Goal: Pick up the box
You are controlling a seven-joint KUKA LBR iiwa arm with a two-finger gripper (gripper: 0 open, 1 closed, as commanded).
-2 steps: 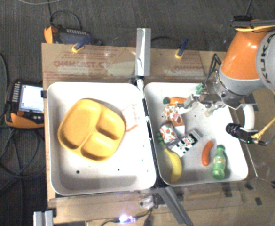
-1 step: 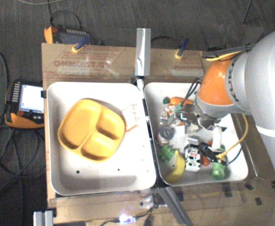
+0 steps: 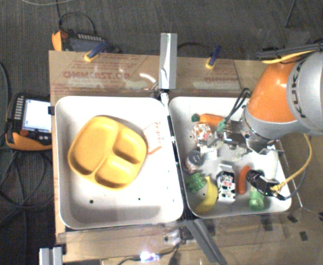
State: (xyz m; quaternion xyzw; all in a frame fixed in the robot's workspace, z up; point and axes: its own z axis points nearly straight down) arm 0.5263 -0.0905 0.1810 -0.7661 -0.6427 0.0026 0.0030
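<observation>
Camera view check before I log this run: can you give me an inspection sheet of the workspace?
Surface: two shallow white bins side by side, left bin and right bin, on a brown board.
Job's things: small black-and-white box lying in the right bin, nothing gripping it.
Clutter: yellow divided tray and a pink-edged card in the left bin; carrot, yellow fruit, green toys and a can in the right bin.
Grippers: gripper low over the right bin; fingers unclear.
Cables: black cables on the floor, yellow cable near the arm.
Surroundings: handheld screen unit left of the bench; grey carpet.
</observation>
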